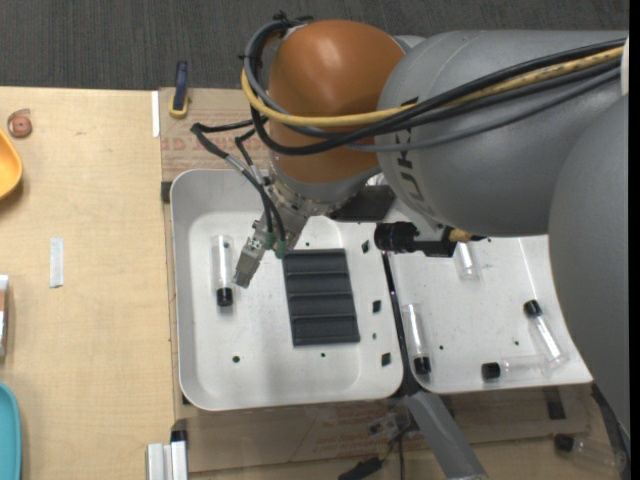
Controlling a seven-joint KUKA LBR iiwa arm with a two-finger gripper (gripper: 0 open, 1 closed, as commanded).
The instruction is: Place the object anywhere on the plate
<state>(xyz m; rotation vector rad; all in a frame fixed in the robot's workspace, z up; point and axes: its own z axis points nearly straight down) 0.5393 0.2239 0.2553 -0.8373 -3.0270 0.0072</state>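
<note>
Clear tube (pixel 220 260) with a black cap lay in the left bin (pixel 200 368), near that bin's left wall. It lay lengthwise, cap end toward the near edge, flat on the bin floor. Not on the plate.

Plate (pixel 322 296), black and ribbed, lay flat in the middle of the same bin, to the right of the tube and apart from it. Nothing rested on its ribs.

Gripper (pixel 250 261) hung over the strip of bin floor between tube and plate, just beside the tube's upper half and near the plate's top left corner. It slanted down and to the left from the wrist. Whether it was open or closed could not be told from this angle; nothing could be made out in its grasp.

Arm (pixel 480 128), with its orange band (pixel 325 88) and bundled cables, covered the far part of both bins.

Right bin (pixel 480 318) held more capped clear tubes: one (pixel 411 336) along its left wall, one (pixel 465 260) near its far side, one (pixel 543 330) toward the right, and one (pixel 508 369) at the near edge.

On the wooden bench (pixel 90 348) to the left: an orange item (pixel 8 168) and a teal item (pixel 8 433), both cut off by the frame edge.
</note>
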